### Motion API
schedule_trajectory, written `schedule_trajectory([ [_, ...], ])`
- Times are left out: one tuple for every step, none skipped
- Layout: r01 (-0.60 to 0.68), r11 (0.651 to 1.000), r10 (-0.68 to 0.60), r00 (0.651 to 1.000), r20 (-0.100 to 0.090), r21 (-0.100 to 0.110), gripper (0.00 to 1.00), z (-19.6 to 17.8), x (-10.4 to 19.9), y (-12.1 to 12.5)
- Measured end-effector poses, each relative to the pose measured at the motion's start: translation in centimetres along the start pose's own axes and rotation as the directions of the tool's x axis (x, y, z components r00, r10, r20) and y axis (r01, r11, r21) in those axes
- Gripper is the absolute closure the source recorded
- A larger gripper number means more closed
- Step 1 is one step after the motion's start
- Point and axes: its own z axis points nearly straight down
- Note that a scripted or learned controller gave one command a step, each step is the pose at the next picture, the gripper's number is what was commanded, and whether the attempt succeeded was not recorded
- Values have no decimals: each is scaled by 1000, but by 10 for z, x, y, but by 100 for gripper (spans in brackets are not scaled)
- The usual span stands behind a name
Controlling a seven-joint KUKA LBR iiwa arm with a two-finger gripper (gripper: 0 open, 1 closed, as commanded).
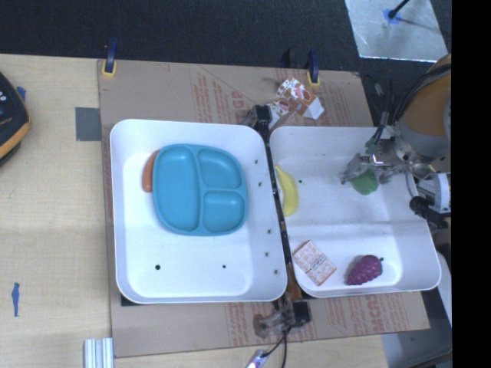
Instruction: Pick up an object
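While the gripper (367,172) sits at 2 o'clock in the right bin (399,228), note its fingers spread around a green object (366,182). You cannot tell whether they grip it. Purple grapes (364,270) lie at 5 o'clock.

The grey arm reaches in from the right edge, its orange band showing above the wrist. The wrist points leftward and down, carrying the end effector (367,176) low at the right side of the view.
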Motion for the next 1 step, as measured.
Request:
schedule_trajectory([
  [3, 1000, -3, 1000, 0, 1, 100, -11, 0, 0],
])
